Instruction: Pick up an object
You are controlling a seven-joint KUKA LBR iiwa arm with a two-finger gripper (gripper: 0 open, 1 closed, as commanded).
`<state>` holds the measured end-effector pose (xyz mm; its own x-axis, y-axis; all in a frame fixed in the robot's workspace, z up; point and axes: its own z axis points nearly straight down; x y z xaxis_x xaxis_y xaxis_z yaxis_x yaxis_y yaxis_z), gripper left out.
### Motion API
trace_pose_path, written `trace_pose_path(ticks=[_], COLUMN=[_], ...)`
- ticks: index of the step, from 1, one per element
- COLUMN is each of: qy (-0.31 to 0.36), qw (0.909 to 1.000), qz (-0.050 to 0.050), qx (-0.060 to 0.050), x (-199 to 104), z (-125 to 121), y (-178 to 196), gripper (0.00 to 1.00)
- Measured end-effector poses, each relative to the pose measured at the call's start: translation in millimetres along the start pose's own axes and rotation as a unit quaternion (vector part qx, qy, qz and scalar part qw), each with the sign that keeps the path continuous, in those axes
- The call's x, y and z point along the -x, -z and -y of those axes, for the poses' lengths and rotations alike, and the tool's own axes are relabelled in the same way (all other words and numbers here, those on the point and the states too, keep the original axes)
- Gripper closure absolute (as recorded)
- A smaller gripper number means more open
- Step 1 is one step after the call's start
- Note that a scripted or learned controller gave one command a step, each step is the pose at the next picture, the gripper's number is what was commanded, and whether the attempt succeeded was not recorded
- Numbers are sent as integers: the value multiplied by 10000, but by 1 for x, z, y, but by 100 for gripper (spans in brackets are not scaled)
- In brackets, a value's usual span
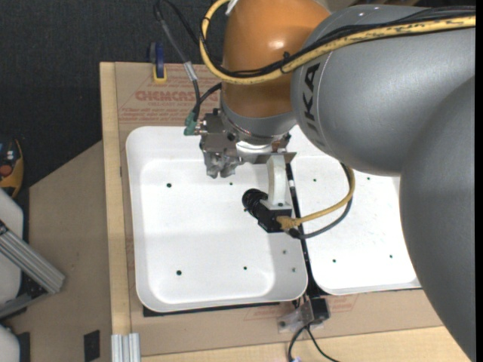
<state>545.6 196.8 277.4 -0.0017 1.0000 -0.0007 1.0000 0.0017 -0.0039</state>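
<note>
My gripper (219, 164) hangs over the far part of the left bin (162, 232), a little right of its middle. It is a small grey block under the orange band (260, 59) of the arm. The arm's grey body (407, 104) comes in from the right and hides much of the right bin (370, 255). I see nothing between the gripper's tips, and their state is too small and dark to read. A black connector (260, 208) on a yellow cable (324, 211) dangles from the wrist above the seam between the two bins.
Both bins rest on a brown cardboard sheet (117, 202) with red lettering at the back. A blue clamp (158, 60) sits at the sheet's far left corner. Small black dots mark the bin floors. A cable plug (313, 311) lies at the front edge.
</note>
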Motion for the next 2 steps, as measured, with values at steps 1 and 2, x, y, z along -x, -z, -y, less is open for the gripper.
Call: trace_pose_path(ticks=[1, 2], qy=[10, -4], qw=[10000, 10000], qz=[-5, -4], qx=[1, 6], x=[-29, -28], z=[31, 51], y=[11, 28], gripper=[100, 100])
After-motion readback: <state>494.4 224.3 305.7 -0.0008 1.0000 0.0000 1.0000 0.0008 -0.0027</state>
